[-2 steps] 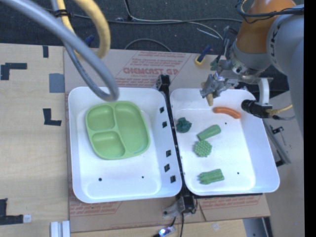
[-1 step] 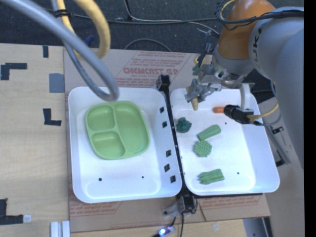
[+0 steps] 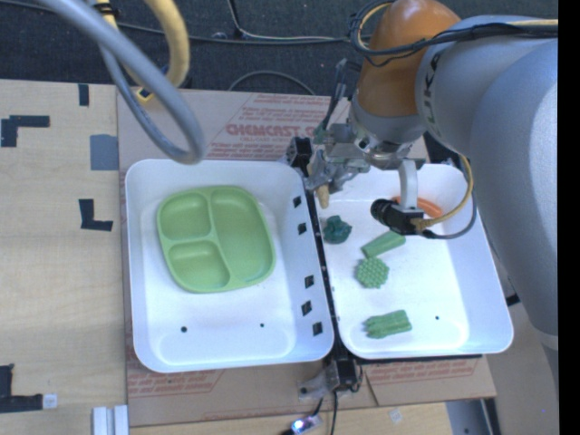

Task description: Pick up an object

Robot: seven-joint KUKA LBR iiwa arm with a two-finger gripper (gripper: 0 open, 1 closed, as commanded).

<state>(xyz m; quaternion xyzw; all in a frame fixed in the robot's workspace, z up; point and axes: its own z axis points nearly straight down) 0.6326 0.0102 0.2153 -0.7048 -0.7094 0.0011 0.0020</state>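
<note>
Tool [image 3: 323,187] hung over the right bin's [image 3: 471,333] left edge, just above a dark green toy [image 3: 337,229]. Couldn't tell its grip. Green tray [image 3: 216,238] sat in left bin [image 3: 145,270].

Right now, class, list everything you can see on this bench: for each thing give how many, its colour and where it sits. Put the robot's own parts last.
White bins: 2, white, side by side on the bench.
Divided plate: 1, light green, three compartments, in the left bin.
Dark green piece: 1, dark green, right bin, near the dividing wall at the upper left.
Long green piece: 1, green, right bin, middle, lying at a slant.
Bumpy green piece: 1, green, right bin, just below the long one.
Ridged green piece: 1, green, right bin, near the front edge.
Orange item: 1, orange, right bin, partly hidden behind a black part on the arm; kind unclear.
Hoses: 2, grey and yellow, upper left.
Arm: 1, grey with an orange band, entering from the right.
Gripper: 1, over the bins' dividing wall; its jaws are too unclear to read.
</note>
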